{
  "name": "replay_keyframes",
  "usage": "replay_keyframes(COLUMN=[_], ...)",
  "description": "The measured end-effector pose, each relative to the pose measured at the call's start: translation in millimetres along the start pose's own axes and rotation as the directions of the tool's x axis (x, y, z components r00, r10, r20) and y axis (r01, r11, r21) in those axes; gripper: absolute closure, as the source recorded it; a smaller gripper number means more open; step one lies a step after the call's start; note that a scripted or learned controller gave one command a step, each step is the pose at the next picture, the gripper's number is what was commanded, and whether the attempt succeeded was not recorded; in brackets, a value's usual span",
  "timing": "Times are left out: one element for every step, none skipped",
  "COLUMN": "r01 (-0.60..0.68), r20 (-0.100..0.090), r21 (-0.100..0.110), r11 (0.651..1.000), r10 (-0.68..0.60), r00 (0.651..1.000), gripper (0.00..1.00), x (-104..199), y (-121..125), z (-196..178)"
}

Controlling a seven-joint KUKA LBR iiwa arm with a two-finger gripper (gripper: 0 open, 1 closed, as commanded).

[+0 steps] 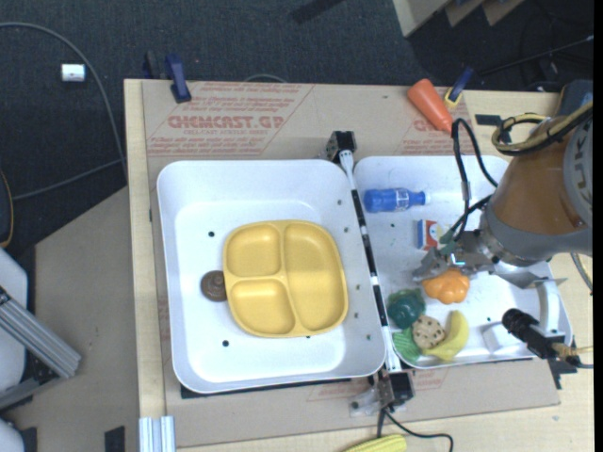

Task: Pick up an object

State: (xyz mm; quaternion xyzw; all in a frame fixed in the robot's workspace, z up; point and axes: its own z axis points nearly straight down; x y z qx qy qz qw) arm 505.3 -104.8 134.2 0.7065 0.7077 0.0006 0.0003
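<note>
Yellow divided plate (283, 279) in left bin (184, 252); blue bottle (393, 199), banana (453, 336) in right bin (396, 170)

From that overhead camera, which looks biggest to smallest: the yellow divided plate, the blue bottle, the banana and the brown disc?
1. Yellow divided plastic plate, clearly largest.
2. Blue plastic bottle and yellow toy banana: similar in size, too close to rank.
3. Small brown round disc, partly hidden by the plate.

arm (575, 172): I see a grey casing with a broad orange band
cables (462, 172): black and yellow, looped beside my wrist
</note>
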Motion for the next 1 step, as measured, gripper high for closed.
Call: replay_keyframes(r01=[0.000], r20=[0.000], r21=[0.001], r11=[1.000], r10=[0.000], r00=[1.000], gripper=[1.00], x=[79.9], y=[9.8], z=[-50.2])
